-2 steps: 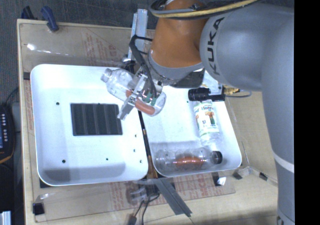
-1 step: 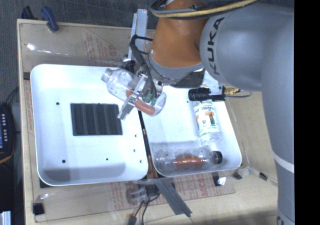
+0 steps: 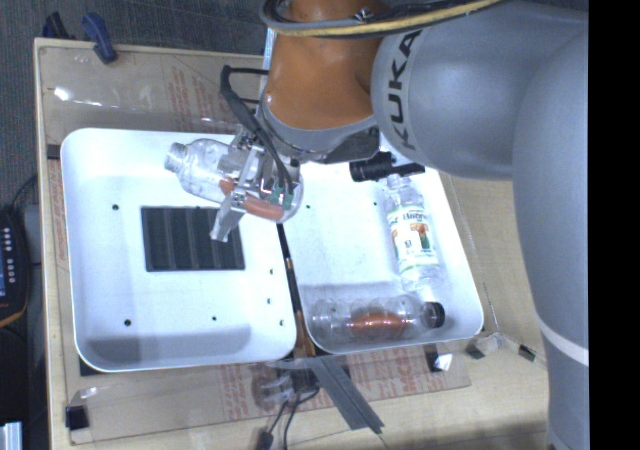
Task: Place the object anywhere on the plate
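Claw [image 3: 232, 210] hovered over the left bin [image 3: 90, 238], gripping a clear plastic bottle [image 3: 205, 168].
Dark ribbed plate [image 3: 190, 238] lay at its seven o'clock.

We see white bins [image 3: 170, 338], a black ribbed plate [image 3: 190, 238], clear bottles [image 3: 205, 168], and an orange-banded grey arm [image 3: 480, 68].
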